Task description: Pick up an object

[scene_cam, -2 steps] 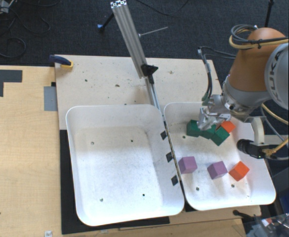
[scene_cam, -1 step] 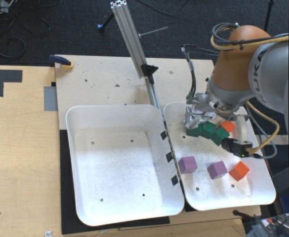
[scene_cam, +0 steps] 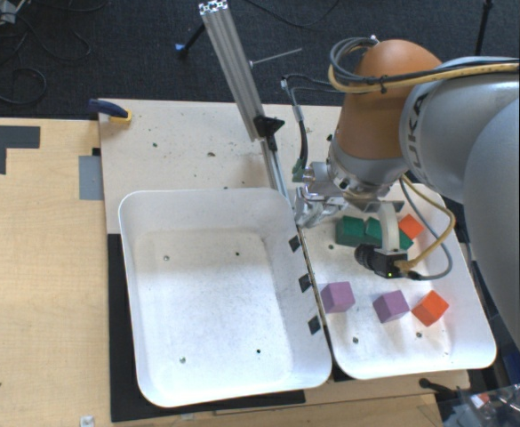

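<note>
The arm [scene_cam: 437, 123] reaches in from the right, wrist bent down, gripper [scene_cam: 317, 198] low.

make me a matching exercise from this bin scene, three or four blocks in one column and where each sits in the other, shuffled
Things:
1. green block
2. orange block
3. left purple block
4. right purple block

Places:
A. nearest the divider between the bins
B. right under the arm's wrist
C. between a purple block and an orange one
D. farthest right in the front row

Pairs: 1-B, 2-D, 3-A, 4-C
</note>
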You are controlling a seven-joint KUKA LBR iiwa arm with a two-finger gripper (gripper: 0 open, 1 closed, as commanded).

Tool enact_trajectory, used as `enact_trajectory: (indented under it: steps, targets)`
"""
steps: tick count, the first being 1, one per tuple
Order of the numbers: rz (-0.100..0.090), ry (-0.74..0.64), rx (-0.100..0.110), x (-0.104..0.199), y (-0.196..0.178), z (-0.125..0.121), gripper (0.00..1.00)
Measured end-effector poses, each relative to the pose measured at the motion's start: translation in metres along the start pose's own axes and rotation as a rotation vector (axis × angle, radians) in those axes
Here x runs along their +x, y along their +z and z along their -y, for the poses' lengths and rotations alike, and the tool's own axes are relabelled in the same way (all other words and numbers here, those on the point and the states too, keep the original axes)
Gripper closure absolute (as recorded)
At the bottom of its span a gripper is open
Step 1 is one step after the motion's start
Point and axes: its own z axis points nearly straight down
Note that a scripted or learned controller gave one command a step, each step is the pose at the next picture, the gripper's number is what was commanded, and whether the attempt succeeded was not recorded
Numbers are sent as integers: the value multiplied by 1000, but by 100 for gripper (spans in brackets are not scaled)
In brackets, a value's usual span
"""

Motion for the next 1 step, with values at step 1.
enact_trajectory:
  steps: [1]
  targets:
    - [0, 0, -1, 57, -7, -15, 100]
